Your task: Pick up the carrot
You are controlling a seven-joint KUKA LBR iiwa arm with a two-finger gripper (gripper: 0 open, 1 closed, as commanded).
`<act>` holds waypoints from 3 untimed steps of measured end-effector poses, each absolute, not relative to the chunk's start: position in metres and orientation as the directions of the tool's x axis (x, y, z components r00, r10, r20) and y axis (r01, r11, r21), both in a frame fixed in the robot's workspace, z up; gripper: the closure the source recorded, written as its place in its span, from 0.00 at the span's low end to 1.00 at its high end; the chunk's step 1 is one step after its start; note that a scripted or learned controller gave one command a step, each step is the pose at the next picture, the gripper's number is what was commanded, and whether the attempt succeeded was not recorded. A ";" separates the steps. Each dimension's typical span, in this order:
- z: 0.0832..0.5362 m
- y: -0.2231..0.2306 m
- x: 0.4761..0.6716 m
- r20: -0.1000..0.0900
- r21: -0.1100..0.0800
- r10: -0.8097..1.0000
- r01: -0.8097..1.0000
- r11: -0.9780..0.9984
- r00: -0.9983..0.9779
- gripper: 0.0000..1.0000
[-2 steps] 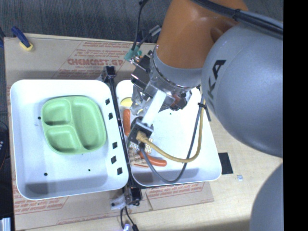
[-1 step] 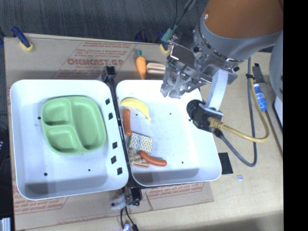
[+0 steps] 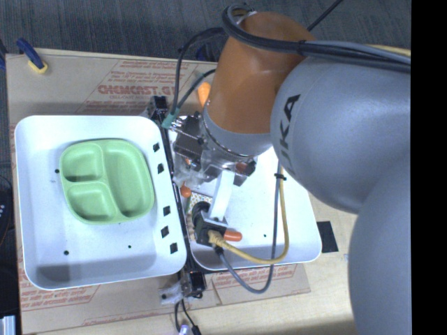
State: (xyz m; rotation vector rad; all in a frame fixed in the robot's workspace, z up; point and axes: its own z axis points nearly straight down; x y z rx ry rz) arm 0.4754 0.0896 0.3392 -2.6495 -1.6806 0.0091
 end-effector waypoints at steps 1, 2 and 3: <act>0.297 0.075 0.476 -0.003 -0.007 0.769 0.769 -0.639 0.639 1.00; 0.198 0.014 0.475 -0.003 -0.006 0.825 0.825 -0.565 0.565 1.00; 0.283 0.044 0.476 -0.001 -0.004 0.828 0.828 -0.561 0.561 1.00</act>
